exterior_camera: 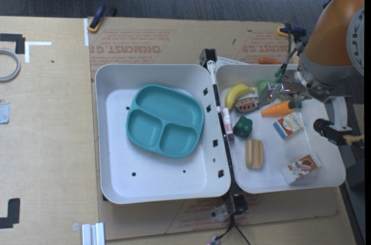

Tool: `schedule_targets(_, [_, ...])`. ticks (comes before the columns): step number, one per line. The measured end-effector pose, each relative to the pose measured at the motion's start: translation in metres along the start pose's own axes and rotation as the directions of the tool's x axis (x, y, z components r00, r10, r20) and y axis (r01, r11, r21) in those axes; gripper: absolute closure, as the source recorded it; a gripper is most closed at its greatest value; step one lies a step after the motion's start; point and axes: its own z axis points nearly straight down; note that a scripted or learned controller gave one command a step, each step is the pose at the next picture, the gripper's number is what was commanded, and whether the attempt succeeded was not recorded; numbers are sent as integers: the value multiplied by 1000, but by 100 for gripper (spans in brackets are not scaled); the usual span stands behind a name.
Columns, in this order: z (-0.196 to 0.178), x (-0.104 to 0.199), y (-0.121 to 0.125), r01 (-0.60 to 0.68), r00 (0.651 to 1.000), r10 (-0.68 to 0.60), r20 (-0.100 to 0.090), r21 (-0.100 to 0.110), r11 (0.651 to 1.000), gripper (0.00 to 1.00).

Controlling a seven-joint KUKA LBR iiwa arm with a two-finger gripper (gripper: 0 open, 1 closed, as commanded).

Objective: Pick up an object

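Observation:
My gripper (271, 93) hangs low over the back of the right bin (324, 180), below the grey and orange arm (339, 29). Its tip is among a yellow banana (236, 93), a red-brown speckled toy (247, 103), a small green piece (264, 87) and an orange carrot (278, 109). I cannot tell whether it touches any of them. Further forward lie a dark green toy vegetable (242, 127), a tan bun (254, 154), a small carton (290, 124) and a red and white packet (302, 167).
The left bin (116, 180) holds a teal divided plate (165, 121). A black clamp bar (220, 128) runs along the joint between the bins. An orange item (268, 60) lies at the right bin's back rim. A black fitting (330, 131) juts out on the right.

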Motion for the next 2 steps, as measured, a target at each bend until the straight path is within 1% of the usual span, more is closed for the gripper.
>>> schedule_targets(1, [111, -27, 18, -5, 1000, 5, -1, 1, 1000, 0])
schedule_targets(2, [111, -87, -22, -4, 1000, 4, -1, 1, 1000, 0])
